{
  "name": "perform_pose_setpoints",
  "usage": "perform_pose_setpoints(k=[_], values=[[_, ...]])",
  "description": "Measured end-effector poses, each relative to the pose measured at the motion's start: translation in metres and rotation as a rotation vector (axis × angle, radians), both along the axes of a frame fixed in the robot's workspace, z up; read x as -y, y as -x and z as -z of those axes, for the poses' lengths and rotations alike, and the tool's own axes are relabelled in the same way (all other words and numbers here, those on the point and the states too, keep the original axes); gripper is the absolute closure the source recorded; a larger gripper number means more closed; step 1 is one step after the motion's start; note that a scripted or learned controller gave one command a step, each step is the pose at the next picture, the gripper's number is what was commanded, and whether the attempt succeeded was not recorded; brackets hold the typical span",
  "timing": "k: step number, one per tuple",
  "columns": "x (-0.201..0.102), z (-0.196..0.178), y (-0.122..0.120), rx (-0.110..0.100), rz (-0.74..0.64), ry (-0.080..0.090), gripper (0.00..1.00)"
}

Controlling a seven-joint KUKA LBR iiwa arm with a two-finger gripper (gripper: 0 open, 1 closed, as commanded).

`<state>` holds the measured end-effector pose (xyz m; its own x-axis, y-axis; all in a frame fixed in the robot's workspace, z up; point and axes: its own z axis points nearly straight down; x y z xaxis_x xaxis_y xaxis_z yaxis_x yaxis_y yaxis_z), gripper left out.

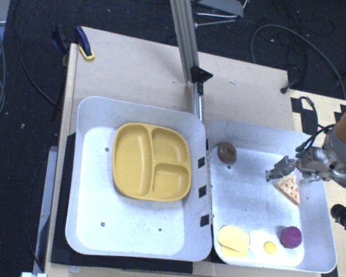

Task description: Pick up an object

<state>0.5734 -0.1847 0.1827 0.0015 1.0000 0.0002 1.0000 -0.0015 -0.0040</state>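
Approach step, by my read: end effector (284, 171) sat low over the right bin (328, 215), at its upper right area, right above the pizza slice (290, 189). Could not tell from the camera view whether it was apart or together; the wrist hardware hid that. Also could not tell whether it was touching the slice or just over it. Nothing was visibly clamped, so I would not call this a grasp.

Likely target was the pizza slice, lying flat near the bin's right wall. Other candidates in the same bin: brown ball (226, 152) near the upper left corner, purple ball (291, 237) toward the lower right, yellow piece (233, 239) and fried egg (267, 247) along the near edge. All sat well apart from the end effector.

Left bin (91, 153) held the yellow divided plate (153, 163), well away from the arm.

Next move, as I judged it: line up over the slice, come down to the bin floor, close, then lift. Risk was that a flat thin slice gives little to grip and could slide toward the wall.
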Motion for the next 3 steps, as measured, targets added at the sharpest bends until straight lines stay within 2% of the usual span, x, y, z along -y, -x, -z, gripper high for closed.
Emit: perform_pose_setpoints(k=[2,3], values=[[-0.006,0.091,-0.007,0.006,-0.002,0.002,0.0],[-0.006,0.078,-0.008,0.01,-0.002,0.003,1.0]])
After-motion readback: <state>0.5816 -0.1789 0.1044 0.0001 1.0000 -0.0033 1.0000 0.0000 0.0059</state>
